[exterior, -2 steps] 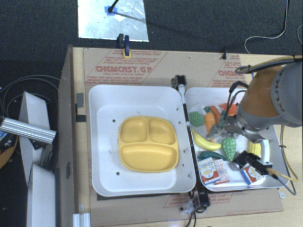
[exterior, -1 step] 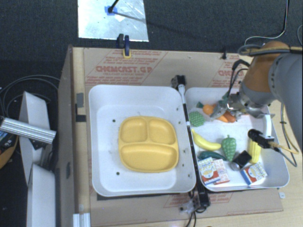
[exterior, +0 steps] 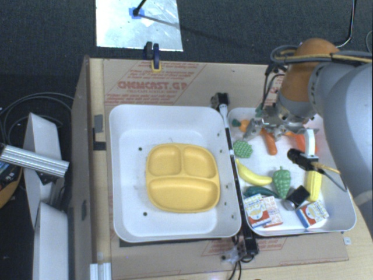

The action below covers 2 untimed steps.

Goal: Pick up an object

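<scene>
Orange carrot (exterior: 269, 142), just beneath gripper (exterior: 269, 126)

Fixed overhead camera, slanted down, both bins (exterior: 125, 174)

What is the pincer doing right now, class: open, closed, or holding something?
Pincer: low over the far end of the right bin, by an orange carrot; open or closed cannot be told, and no object is seen held.

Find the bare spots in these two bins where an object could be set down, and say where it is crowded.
Left bin: bare floor rings the yellow tray, widest along its left wall. Right bin: crowded; the banana, carrot and cartons lie packed under the gripper.
</scene>
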{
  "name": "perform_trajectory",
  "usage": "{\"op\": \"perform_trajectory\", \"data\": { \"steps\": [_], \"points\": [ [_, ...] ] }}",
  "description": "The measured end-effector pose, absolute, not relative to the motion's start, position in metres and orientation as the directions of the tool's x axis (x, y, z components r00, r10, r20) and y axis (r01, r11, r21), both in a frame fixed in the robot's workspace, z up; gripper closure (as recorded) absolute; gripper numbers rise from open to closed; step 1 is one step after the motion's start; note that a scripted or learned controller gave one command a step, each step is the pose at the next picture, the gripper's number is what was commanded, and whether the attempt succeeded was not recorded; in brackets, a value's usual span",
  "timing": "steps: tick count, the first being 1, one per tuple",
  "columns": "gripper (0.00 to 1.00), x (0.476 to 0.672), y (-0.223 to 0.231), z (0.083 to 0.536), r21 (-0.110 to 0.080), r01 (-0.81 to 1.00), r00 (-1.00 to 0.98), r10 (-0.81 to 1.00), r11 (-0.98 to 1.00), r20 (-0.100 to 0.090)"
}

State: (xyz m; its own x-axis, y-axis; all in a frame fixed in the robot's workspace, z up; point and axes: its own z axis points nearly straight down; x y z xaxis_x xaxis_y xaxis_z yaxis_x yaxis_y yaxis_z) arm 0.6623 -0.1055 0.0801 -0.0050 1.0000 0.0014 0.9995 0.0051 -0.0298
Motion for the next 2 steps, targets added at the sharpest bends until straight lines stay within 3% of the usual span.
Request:
{"op": "perform_trajectory", "data": {
  "steps": [1,2],
  "points": [
    [1.0,0.665,-0.105,0.092,-0.019,1.0,-0.007,1.0,0.007,0.001],
    [1.0,0.621,-0.045,0.186,0.005,1.0,-0.005,1.0,0.005,0.0]
  ]
}}
